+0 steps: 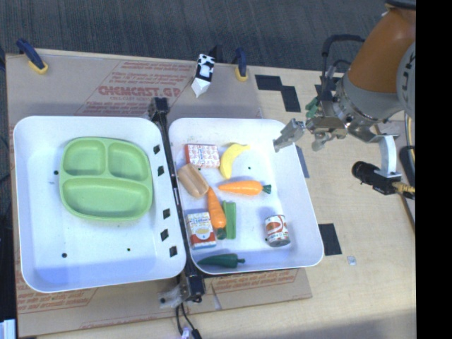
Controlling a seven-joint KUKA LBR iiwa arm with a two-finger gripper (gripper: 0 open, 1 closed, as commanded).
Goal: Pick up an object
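The grey arm with its orange band (381, 48) reached in from the right, and its two-finger gripper (289, 134) hung over the upper right rim of the right-hand shallow white bin (311, 224). Nothing lay between its fingers; whether they stood wide or narrow could not be told from this slanted view.

The right bin held all the loose pieces. A yellow plastic banana (233, 159) lay near the middle top, just beside a small red-and-white printed carton (202, 155). Below the carton sat a tan bread-roll shape (192, 180). Two orange toy carrots were there — one lying across the middle with its green tip to the right (242, 187), the other running down the bin (216, 209), touching a dark green vegetable piece (229, 220). A second small carton with a red and orange label (201, 229) rested by the bin's left wall, and a small red-labelled tin can (277, 230) lay toward the lower right. A dark green pepper-like piece (222, 261) sat at the near edge.

The left white bin (42, 260) carried a light green divided plastic plate (106, 178) with three compartments — well apart from the gripper.
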